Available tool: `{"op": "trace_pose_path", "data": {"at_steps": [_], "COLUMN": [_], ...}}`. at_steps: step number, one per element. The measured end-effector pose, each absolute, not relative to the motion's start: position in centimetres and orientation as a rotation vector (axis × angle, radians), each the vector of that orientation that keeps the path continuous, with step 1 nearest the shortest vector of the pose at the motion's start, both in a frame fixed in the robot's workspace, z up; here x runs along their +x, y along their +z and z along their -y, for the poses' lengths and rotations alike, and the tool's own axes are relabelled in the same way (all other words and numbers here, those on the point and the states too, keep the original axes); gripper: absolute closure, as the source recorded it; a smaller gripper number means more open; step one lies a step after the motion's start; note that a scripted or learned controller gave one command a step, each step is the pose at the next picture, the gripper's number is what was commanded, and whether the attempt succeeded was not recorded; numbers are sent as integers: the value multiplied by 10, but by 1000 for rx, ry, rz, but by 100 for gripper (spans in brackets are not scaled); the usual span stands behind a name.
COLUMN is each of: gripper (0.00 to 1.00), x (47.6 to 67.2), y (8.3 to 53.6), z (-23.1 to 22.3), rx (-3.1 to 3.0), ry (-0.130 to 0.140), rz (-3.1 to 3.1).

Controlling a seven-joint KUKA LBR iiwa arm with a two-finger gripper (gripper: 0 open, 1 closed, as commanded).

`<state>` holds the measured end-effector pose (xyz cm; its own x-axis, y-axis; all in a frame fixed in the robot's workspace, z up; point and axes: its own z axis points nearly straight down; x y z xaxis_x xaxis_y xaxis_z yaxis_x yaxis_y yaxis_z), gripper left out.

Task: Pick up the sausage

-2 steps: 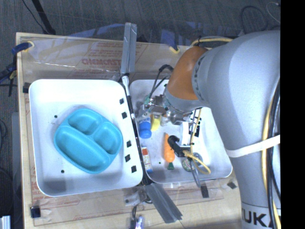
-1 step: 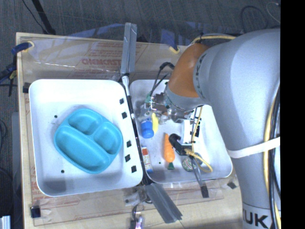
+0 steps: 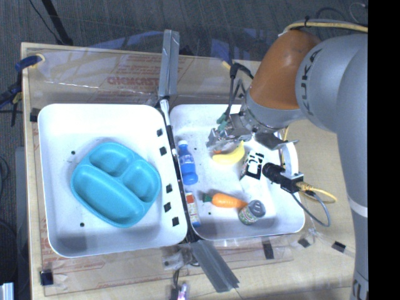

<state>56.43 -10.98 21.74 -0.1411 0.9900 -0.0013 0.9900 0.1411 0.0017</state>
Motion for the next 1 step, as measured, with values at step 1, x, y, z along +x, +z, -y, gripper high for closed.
{"op": "trace_pose_path", "data": {"at_steps": [1], "gripper": [100], "x": [579], "y": [151], "z": [154], "rx": [1840], "ry": [-3], "rz": [-2552]}}
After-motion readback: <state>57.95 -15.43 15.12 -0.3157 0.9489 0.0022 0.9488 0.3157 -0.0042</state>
